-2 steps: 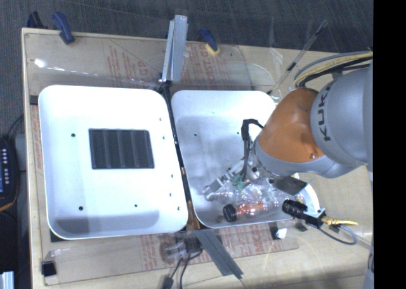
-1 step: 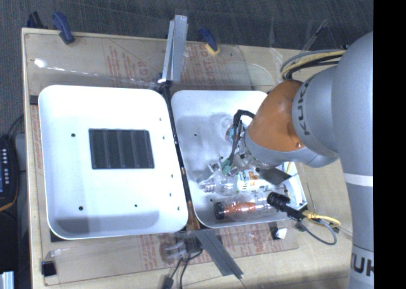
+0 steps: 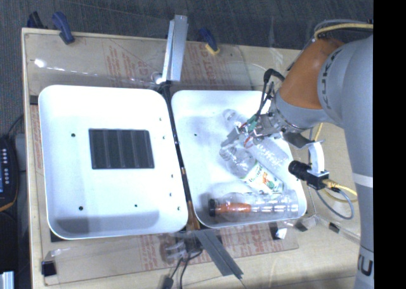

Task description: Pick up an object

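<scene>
Left bin (image 3: pixel 63 154) had open floor around a dark grated panel (image 3: pixel 121 149); right bin (image 3: pixel 190 116) was crowded toward its right and near walls, free room only at its upper left. Gripper (image 3: pixel 254 130) sat low over the clutter, just above a clear plastic bottle with a green-and-white label (image 3: pixel 257 167); couldn't tell if the claw was spread or pinching. Bottle's long axis ran diagonally, upper left to lower right. A clear tube with a red-orange insert (image 3: pixel 254 207) lay lengthwise against the near wall, well below the claw
</scene>
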Robot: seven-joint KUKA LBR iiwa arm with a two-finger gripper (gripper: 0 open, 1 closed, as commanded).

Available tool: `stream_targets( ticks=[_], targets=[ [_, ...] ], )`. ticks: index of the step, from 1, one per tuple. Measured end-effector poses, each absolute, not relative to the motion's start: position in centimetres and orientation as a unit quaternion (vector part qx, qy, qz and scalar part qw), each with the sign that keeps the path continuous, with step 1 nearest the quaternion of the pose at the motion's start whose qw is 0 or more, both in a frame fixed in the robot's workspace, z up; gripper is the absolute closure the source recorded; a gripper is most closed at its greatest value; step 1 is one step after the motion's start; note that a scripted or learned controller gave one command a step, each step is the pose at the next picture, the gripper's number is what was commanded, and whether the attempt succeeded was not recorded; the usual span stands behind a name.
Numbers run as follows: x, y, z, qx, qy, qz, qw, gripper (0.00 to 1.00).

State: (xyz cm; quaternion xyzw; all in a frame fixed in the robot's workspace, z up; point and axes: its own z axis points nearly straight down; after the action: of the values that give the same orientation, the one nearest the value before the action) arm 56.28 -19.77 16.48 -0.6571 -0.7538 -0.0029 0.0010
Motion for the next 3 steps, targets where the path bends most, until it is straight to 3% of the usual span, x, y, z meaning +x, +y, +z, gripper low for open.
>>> stream_targets(
  ticks=[1, 2, 3],
  targets=[
    [55.9, -20.9, 21.1, -0.676, -0.737, -0.0006, 0.001, 0.0],
    [60.7, -21.2, 12.4, -0.644, -0.765, -0.0018, -0.007, 0.0],
    [65.1, -21.0, 9.4, -0.608, -0.794, -0.0002, -0.001, 0.0]
  ],
)
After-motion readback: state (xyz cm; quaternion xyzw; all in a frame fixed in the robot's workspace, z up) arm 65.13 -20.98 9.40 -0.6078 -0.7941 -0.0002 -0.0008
